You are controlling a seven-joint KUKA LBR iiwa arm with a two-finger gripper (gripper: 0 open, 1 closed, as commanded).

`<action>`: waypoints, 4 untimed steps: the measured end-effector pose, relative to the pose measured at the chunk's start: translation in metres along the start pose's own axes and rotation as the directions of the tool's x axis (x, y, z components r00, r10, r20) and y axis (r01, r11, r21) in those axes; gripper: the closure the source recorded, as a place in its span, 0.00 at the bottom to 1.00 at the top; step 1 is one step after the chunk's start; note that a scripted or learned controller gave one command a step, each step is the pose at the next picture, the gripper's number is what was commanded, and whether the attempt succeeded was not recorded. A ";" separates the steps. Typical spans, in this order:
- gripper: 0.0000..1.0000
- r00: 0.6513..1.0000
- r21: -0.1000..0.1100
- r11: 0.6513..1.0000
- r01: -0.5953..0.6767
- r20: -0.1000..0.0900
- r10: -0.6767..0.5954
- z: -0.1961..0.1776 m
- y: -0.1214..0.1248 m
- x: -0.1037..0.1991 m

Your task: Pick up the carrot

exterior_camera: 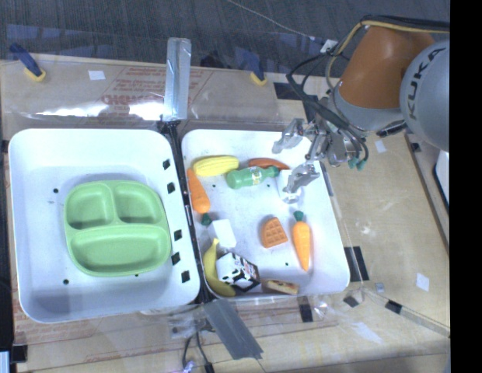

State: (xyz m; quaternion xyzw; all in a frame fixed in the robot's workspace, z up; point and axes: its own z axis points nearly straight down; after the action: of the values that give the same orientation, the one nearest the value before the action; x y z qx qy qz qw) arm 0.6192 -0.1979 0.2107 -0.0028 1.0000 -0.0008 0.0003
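Note:
A carrot [302,242] with a green top lies in the right bin [334,231], near its right wall, pointing toward the front. A second carrot [198,192] lies along the bin's left wall. My gripper [295,160] hangs over the back right part of the right bin, above and behind the right-hand carrot. Its fingers [299,179] are open with nothing between them. The grey arm with its orange band reaches in from the upper right.
The right bin also holds a corn cob [215,165], a green bottle [251,178], a red item [268,163], a waffle piece [274,232], a banana [211,270], a small carton [239,271] and a white cube [223,231]. A green divided plate [115,228] sits in the left bin.

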 end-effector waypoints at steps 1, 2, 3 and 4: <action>0.00 0.998 0.002 0.998 0.060 0.013 -0.060 0.111 -0.012 0.031; 0.00 0.981 0.007 0.981 0.193 0.017 -0.193 0.111 -0.011 0.083; 0.00 0.884 0.012 0.884 0.468 0.014 -0.468 0.111 -0.012 0.128; 1.00 0.879 0.013 0.879 0.476 0.012 -0.477 0.100 -0.010 0.126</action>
State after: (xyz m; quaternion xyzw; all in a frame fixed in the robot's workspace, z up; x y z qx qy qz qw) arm 0.4930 -0.2091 0.1103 -0.2485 0.9686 -0.0055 0.0075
